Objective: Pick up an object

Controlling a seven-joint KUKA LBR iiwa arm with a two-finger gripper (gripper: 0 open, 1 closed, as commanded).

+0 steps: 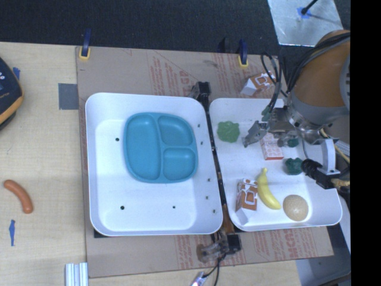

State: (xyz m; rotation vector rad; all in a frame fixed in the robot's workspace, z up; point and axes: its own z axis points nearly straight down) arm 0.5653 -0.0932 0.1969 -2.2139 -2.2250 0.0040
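My gripper (260,131) hangs over the upper middle of the right bin (238,109), reaching in from the right. Just right of a light green lumpy object (227,131), it sits above a small red and white carton (272,150). Nothing is seen held in it. A dark green object (293,165) lies lower right of the carton. Along the bin's front lie a yellow banana (267,189), a round beige object (295,207) and a brown and orange packet (246,195).
The left bin (107,219) holds a blue divided plate (161,146). A sausage (19,196) lies on the bench at far left, below a black and yellow device (7,91). Another small packet (258,84) lies behind the right bin.
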